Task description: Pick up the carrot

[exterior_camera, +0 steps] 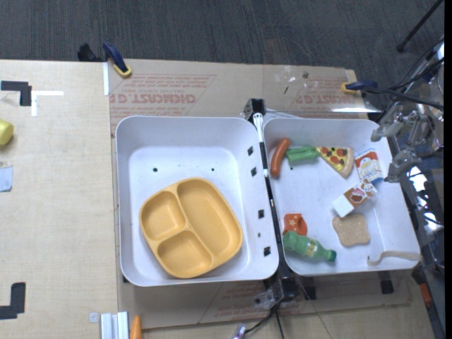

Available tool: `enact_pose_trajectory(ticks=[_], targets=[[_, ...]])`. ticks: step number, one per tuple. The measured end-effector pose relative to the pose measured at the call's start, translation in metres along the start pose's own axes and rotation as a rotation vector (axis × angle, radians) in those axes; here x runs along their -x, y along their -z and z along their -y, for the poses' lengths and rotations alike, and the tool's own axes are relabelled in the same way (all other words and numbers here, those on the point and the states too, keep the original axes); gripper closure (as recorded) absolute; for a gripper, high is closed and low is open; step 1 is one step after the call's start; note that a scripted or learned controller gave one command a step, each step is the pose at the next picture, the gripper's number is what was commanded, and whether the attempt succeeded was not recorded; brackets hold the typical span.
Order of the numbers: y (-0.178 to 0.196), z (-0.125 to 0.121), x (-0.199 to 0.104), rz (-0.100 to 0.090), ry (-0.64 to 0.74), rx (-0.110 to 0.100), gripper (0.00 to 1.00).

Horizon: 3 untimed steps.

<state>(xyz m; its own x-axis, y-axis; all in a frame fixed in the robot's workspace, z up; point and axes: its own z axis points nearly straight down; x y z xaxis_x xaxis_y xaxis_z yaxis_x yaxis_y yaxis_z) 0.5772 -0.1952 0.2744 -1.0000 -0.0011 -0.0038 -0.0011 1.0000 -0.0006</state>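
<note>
The carrot [280, 156] is a short orange-red stick lying upright against the left wall of the right bin [395, 221], near its far end. A green piece [302, 154] lies just to the right of it. The gripper [395, 147] hangs over the right bin's far right rim, well to the right of the carrot and apart from it. Nothing shows between the gripper and the bin floor there.
The right bin also holds a pizza slice [336, 159], a small carton [368, 167], a little box [353, 198], a bread slice [351, 229], a red piece [295, 223] and a green bottle [308, 247]. A yellow divided plate [191, 226] fills the left bin [183, 136].
</note>
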Motion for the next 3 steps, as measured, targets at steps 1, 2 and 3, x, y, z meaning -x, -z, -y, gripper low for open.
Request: enact_pose_trajectory(ticks=[1, 2, 3], targets=[[-0.137, -0.056, -0.054, -0.002, 0.006, 0.001, 0.0], [-0.178, -0.08, -0.078, 0.011, 0.222, -0.005, 0.0], [-0.181, -0.031, -0.032, 0.003, 0.287, 0.0, 0.0]])
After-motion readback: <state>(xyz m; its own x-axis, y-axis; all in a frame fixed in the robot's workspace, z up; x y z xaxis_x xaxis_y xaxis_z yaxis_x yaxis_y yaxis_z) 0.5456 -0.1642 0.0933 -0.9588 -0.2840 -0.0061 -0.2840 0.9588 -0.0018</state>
